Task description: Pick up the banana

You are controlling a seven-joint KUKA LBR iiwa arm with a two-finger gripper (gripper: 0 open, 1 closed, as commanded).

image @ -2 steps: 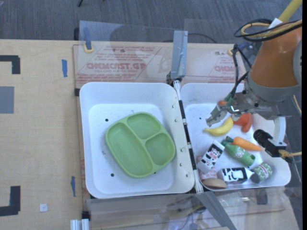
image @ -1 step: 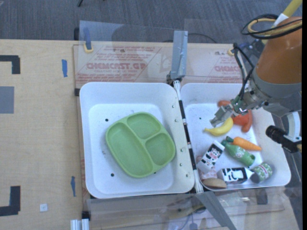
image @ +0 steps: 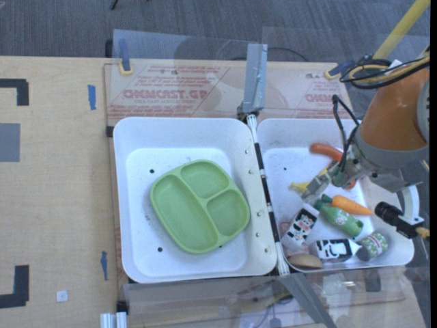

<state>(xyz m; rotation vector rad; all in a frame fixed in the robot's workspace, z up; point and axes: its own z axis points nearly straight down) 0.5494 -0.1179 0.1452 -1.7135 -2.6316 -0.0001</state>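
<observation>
Banana: small yellow piece in the right bin, on the white floor left of centre; just beside the tip of the jaws, whether touching I cannot tell
Counter: pale wood sheet with strips of blue tape and black corner marks; a cardboard sheet with red print lies under the far edges of both bins; a clear plastic panel stands behind them
Room: grey carpet floor beyond the counter; thin dark stand legs at the top; a yellow bar crosses the upper right corner
Left bin: shallow, white; carries a green divided plate with three sections, set at a slant near the middle
Right bin contents: an orange-red item near the far side; a carrot touching a green bottle; a black-and-white cow-patterned carton beside the bottle; a second black-and-white piece near the front wall; a grey-green can at the front right; a brown oval thing at the front edge
Arm: grey with an orange band; reaches in from the right over the right bin; black cables loop above it
Jaws: low over the bin, pointing left toward the banana; how far apart they stand I cannot tell; nothing visibly held between them
</observation>
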